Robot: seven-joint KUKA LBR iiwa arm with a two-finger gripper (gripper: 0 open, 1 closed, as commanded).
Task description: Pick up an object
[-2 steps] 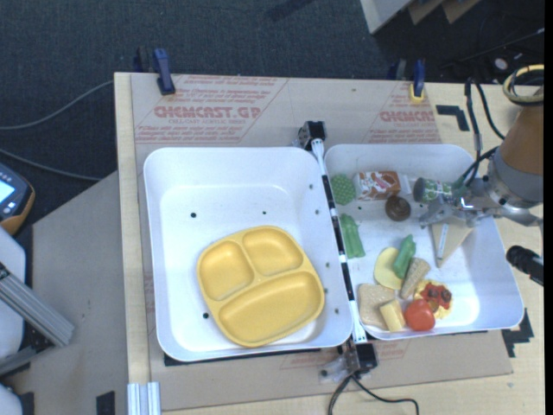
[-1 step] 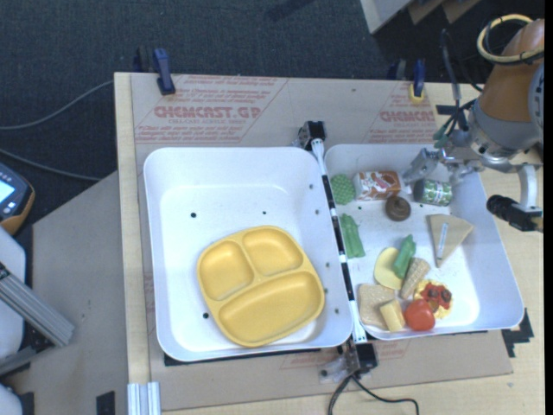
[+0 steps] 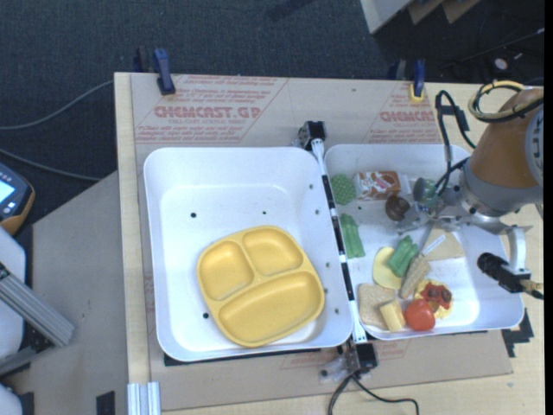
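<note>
The gripper (image 3: 429, 217), its state impossible to tell, should descend squarely on 1 item beside the tomato (image 3: 420, 316).

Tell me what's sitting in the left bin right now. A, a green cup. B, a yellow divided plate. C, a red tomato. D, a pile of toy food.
B: the yellow divided plate lies in the left bin, while the toy food, including the red tomato, is in the right bin.
</note>
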